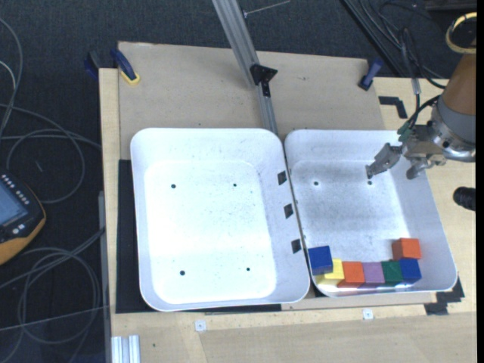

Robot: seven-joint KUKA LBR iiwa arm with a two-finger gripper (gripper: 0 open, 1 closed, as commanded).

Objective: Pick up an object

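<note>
Several coloured blocks lie along the near wall of the right bin point(423, 203): a blue block point(320, 258), a yellow one point(333, 271), an orange one point(353, 272), a purple one point(374, 273), a green one point(392, 271), another blue one point(409, 269) and an orange block point(407, 248) behind it. My gripper point(395, 163) hangs over the far right part of that bin, well behind the blocks, its two fingers spread apart with nothing between them.
The left bin point(204, 218) sits beside the right one, with black clips point(287, 210) along the shared edge. A metal pole point(242, 44) slants up from the back of the bench. Blue clamps point(126, 65) stand at the bench's far corners.
</note>
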